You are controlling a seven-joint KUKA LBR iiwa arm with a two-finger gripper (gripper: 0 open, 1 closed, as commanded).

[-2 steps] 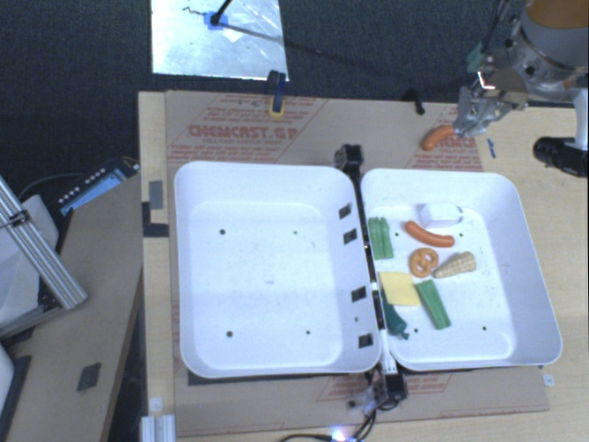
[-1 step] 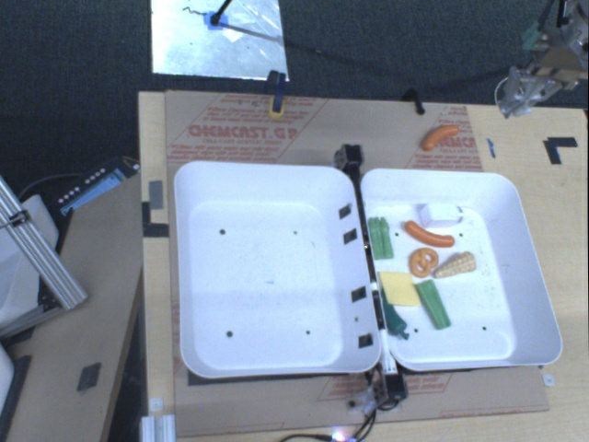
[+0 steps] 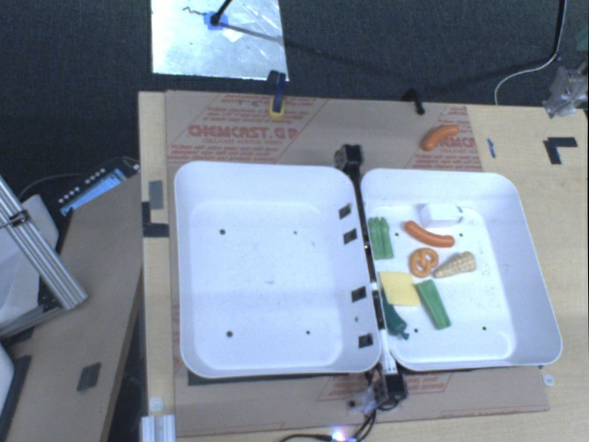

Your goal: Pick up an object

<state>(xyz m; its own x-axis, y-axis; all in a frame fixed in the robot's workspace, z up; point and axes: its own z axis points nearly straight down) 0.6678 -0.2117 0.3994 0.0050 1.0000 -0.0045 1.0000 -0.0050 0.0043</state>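
Observation:
The right white bin (image 3: pixel 515 274) holds several small toy foods. A white block (image 3: pixel 440 214) lies near its back, with an orange sausage (image 3: pixel 431 236) just in front of it. A pretzel (image 3: pixel 422 261) and a tan corn cob (image 3: pixel 456 265) lie side by side in the middle. A green ridged piece (image 3: pixel 380 238) lies along the left wall. A yellow cheese slab (image 3: pixel 399 288), a green stick (image 3: pixel 433 303) and a dark teal piece (image 3: pixel 395 320) sit toward the front left.
The left white bin (image 3: pixel 267 265) adjoins the right one, joined by black clips (image 3: pixel 354 238). Another orange sausage (image 3: pixel 440 137) lies on the cardboard behind the right bin. A blue and yellow clamp (image 3: pixel 275 94) stands at the bench's back edge.

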